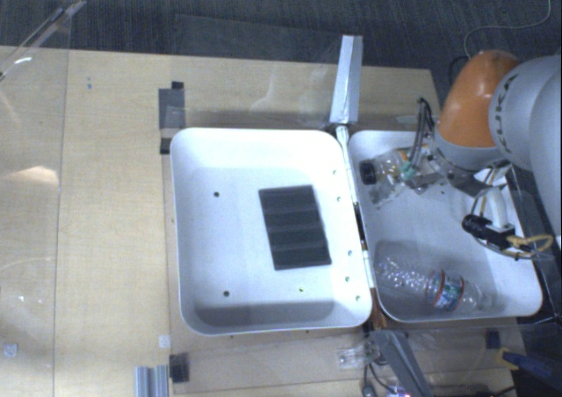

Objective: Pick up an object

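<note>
I see the left bin (pixel 189 211) holding a dark ribbed block (pixel 294 227); in the right bin (pixel 527 303) a clear plastic bottle (pixel 428 283) lies near the front edge. The gripper (pixel 386 171) hangs at that bin's back-left corner; I cannot tell its opening

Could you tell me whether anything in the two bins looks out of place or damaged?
Nothing is spilled. A clear plastic bottle lies on its side in the right bin; a dark ridged pad sits slightly askew in the left bin.
</note>
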### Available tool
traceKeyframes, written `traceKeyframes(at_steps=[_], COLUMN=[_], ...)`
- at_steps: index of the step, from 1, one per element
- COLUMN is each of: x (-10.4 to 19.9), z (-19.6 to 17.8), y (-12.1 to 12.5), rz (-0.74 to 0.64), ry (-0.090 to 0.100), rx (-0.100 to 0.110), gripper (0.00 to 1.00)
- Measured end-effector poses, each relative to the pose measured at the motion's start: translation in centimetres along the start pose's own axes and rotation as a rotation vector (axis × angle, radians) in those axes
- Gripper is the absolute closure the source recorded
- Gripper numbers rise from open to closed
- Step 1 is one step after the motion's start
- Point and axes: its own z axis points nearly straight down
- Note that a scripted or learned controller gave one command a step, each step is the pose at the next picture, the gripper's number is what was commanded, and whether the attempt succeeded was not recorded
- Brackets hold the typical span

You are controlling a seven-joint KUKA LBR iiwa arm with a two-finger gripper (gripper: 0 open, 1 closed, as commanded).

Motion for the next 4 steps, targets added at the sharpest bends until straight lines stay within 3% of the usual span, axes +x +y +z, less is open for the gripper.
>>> traceKeyframes(at_steps=[1, 2, 4], x=[-0.9, -8.2, -8.4], z=[0.5, 0.0, -0.1], y=[2.7, 0.7, 0.9], rz=[0.179, 0.348, 0.348], ry=[0.034, 0.013, 0.005], rx=[0.083, 0.056, 0.043], gripper=[0.0, 0.0, 0.0])
